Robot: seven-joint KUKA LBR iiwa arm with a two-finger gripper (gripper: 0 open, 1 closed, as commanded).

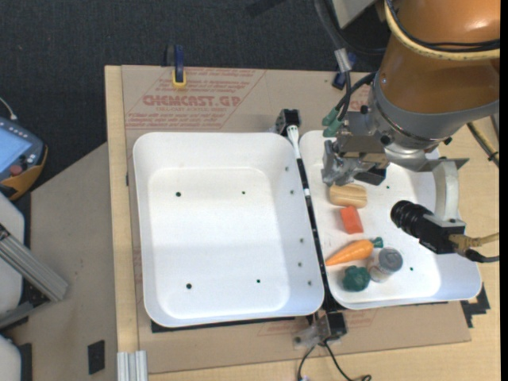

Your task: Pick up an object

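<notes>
My gripper (344, 173) hangs low over the back left part of the right bin (460, 280), just above a tan bread-roll shaped object (348, 196). Nothing shows between its fingers. In front of the roll lies a small orange-red block (352, 220). Closer to the bin's front edge are an orange carrot (349, 252) with a green top, a dark green lump (356, 278) and a small grey jar (385, 263).
The left bin (159, 157) sits beside the right one, its rim meeting it along a black divider (305, 201). A black cylindrical part (419, 222) of the arm hangs over the right bin's right side. A blue clamp (178, 63) stands at the board's back edge.
</notes>
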